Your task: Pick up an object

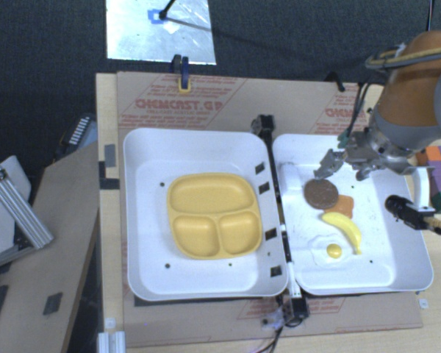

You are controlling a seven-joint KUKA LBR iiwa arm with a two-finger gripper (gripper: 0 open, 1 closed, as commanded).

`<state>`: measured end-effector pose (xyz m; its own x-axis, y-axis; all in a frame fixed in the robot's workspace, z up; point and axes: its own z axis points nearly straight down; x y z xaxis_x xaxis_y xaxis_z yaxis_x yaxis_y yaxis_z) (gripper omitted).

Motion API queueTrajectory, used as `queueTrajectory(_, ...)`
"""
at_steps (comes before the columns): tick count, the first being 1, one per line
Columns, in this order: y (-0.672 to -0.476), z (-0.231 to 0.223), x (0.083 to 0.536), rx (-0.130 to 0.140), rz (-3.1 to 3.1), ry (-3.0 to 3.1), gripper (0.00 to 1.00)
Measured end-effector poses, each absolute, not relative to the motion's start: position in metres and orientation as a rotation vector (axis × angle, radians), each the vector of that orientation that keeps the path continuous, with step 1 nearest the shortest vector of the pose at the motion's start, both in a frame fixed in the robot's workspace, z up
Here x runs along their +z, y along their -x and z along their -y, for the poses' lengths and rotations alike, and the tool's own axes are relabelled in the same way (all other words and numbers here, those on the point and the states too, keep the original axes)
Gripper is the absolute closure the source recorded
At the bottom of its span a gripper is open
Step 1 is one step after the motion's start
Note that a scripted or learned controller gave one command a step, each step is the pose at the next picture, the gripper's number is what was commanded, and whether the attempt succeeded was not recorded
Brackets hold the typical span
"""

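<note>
The end effector hangs over the far part of the right bin, its two fingers spread with nothing between them. By my reading this is the approach step: no object is gripped yet, and a target has to be settled on and the fingers lowered around it.

Just below and a little to the left of the end effector lies a brown round disc, the closest candidate. Touching the disc on its near-right side is an orange piece, and beyond that, farther toward the near edge, a banana lies at a slant. Farther still toward the near rim sits a fried-egg toy, well apart from the fingers.

The disc looks flat, so the next move likely calls for a straight descent with the fingers straddling its rim; the orange piece crowding one side leaves little room for a finger there. The bin's left wall and the black divider between the bins stand to the left of the disc, with some bare floor between.

Off to the left, the other bin carries a yellow divided tray, well clear of the working area. Open floor remains at the right bin's far corner and along its right side.
</note>
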<state>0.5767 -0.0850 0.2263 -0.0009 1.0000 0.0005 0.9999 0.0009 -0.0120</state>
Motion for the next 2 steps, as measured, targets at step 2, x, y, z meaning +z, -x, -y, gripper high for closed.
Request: queueTrajectory(2,-0.576,0.083,0.173,0.001,2.222,2.219,0.0)
